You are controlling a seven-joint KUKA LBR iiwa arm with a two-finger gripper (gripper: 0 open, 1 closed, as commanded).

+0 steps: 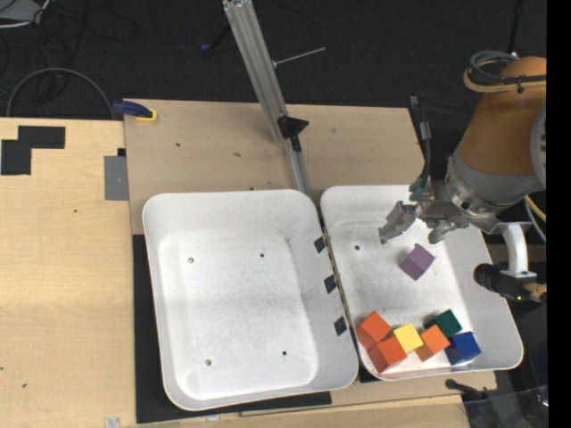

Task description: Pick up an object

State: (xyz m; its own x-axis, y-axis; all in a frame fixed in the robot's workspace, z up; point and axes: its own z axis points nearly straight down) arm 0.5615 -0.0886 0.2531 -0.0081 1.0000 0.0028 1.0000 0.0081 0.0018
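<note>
Blocks sit nearest, bunched at the front of the right bin [500, 350]: two red-orange blocks [381, 339], a yellow block [408, 338], an orange block [435, 339], a green block [445, 321] & a blue block [463, 347], all touching or just beside each other. Left bin [161, 239] lies next to it, w/ black clips along the shared edge. A bit farther back in the right bin, a purple block [417, 262] rests alone, tilted, well apart from the bunch. Just above & behind it hangs the end effector [417, 226], fingers spread open, nothing btwn them; purple block is near but not gripped. Orange band of the arm [504, 132] shows at right. Farther back, the wood tabletop [205, 150] carries a slanted metal rail [263, 69].
</note>
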